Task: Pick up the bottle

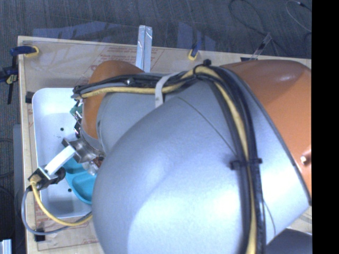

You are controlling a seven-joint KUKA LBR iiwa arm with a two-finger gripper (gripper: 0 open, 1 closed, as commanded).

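The grey arm with its orange band covers most of the view and reaches over the left white bin. Its gripper hangs low inside that bin, near the bin's front half. A white bracket with a yellow cable sticks out from it to the left. Directly beneath the gripper lies a teal-blue object; only part of it shows and I cannot tell whether it is the bottle. A small green thing peeks out by the arm further back.
The left bin's floor shows bare white along its left side. The right bin is hidden behind the arm. The wooden bench top surrounds the bins, with a blue clamp at the back left corner and an upright metal post at the back.
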